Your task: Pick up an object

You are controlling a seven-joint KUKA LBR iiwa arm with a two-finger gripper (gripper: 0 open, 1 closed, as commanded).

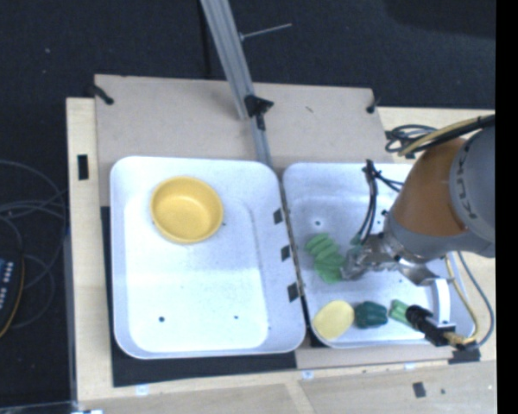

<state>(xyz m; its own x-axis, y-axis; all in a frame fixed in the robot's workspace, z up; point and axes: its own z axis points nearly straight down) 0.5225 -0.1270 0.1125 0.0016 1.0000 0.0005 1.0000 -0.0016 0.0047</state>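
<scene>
My gripper point(356, 264) is low in the right bin point(328, 188), at the right side of a light green ridged object point(322, 254) and touching or nearly touching it. At the bin's front wall lie a pale yellow rounded object point(334, 318) and, just to its right, a dark green object point(370, 314). Further right a small green piece point(399, 309) pokes out. The arm with its orange band point(427, 192) covers the right part of this bin.
A yellow bowl point(186, 210) stands upright at the back left of the left bin point(198, 317). A grey metal rail point(229, 46) slants from the top down to the divide between the bins. Cables lie behind the right bin.
</scene>
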